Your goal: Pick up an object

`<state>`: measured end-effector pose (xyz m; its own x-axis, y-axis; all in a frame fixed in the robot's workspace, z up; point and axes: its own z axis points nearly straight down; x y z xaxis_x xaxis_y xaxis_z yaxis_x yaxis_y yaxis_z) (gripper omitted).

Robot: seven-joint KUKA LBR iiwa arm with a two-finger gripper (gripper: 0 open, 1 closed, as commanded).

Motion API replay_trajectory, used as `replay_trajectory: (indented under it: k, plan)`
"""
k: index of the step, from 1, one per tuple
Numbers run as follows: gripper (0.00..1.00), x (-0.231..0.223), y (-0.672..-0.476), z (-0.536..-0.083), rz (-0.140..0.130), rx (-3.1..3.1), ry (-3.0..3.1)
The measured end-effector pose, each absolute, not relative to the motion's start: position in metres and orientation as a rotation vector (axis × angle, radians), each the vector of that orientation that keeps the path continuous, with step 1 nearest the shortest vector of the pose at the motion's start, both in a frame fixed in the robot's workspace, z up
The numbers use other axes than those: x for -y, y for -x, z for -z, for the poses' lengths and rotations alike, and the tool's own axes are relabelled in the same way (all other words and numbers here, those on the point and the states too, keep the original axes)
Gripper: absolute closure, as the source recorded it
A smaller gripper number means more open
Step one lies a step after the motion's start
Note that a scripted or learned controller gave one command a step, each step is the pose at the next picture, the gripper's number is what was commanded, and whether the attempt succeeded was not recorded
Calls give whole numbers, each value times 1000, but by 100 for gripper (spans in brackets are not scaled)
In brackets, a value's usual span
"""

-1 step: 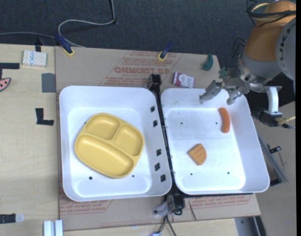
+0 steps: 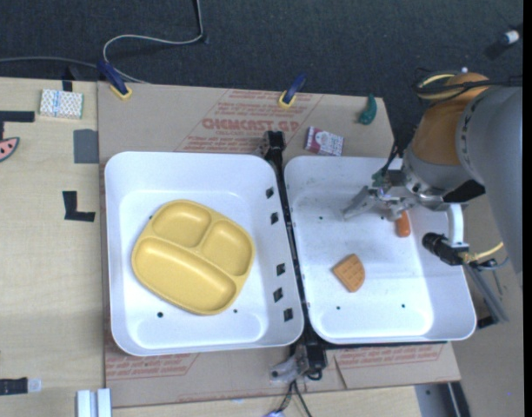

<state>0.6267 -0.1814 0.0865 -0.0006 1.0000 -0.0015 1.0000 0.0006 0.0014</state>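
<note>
Two bins [image 2: 288, 181] — pincer [image 2: 357, 208] spread, ungripping; cracker [image 2: 349, 273] near; yellow tray [image 2: 193, 255] left.

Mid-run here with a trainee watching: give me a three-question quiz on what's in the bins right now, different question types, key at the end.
1. True or false: the yellow divided plate lies in the right bin.
2. Multiple choice: the tan waffle-like piece sits
A) on the yellow plate
B) on the right bin's floor, apart from the end effector
C) on the cardboard outside the bins
3. Fill in: the small orange object lies just ____ the end effector's body in the camera view.

Key: 1 false, it is in the left bin; 2 B; 3 below.
</note>
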Motion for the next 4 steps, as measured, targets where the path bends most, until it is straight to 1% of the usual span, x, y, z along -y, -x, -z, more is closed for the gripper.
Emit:
replay_trajectory:
  k: [1,2,3,4]
  plan:
    - [100,182,-627,-96,-1,-2218,-2216]
    - [0,182,-627,-96,-1,-2218,-2217]
    - [100,181,-627,-106,-2,-2218,-2217]
    - [0,181,-627,-106,-2,-2219,-2217]
